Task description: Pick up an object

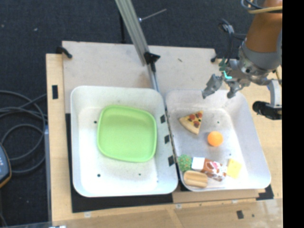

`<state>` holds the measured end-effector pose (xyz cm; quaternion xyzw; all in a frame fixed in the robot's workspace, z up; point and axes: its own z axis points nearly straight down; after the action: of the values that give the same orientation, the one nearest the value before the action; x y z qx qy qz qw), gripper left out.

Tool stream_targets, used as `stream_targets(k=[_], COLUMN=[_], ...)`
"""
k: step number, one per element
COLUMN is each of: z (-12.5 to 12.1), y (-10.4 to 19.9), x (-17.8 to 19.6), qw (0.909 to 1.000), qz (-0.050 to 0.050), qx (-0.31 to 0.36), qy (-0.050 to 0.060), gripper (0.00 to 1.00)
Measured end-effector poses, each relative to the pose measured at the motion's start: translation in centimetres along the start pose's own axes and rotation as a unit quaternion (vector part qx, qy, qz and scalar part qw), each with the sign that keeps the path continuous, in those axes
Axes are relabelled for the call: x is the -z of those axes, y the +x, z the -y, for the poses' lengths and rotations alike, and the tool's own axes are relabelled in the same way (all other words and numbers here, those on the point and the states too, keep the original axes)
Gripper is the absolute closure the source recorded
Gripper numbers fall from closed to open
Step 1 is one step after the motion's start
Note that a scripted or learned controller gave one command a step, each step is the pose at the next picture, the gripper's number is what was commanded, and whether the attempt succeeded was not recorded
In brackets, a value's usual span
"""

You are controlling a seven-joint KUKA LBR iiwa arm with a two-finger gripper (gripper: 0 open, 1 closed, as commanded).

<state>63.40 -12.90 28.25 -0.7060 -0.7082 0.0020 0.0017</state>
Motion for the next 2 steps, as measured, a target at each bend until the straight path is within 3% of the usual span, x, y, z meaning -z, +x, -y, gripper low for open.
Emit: stream_targets(k=[1,2], z=[0.0,0.2], y=[0.0,0.5], x=[0.0,-4.7], qw=[1.0,1.0], qz=[0.0,0.0], qx=[0.0,0.0], qy=[0.0,0.002], gripper=[0.0,0.0])
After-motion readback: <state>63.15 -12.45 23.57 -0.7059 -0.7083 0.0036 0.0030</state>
